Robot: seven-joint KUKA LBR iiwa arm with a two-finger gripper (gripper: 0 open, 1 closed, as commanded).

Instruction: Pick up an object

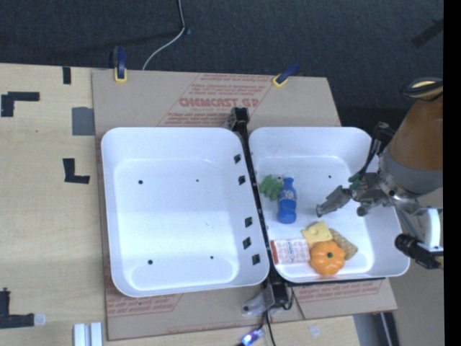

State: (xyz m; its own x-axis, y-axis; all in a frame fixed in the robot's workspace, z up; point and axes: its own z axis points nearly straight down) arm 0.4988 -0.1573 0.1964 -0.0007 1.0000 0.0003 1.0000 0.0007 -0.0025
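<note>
1. My gripper [325, 207] hangs over the right bin [338, 141], reaching in from the right side. I cannot tell how it is set.
2. Nothing I can see is in my grip.
3. A blue bottle [287, 201] lies near the middle of that bin, to the left of my gripper.
4. A small green thing [271, 186] sits just beside the bottle.
5. An orange pumpkin [327, 258] sits at the front, touching a yellow block [316, 232] and a red-and-white packet [289, 251].
6. The left bin [173, 139] is next to it.
</note>
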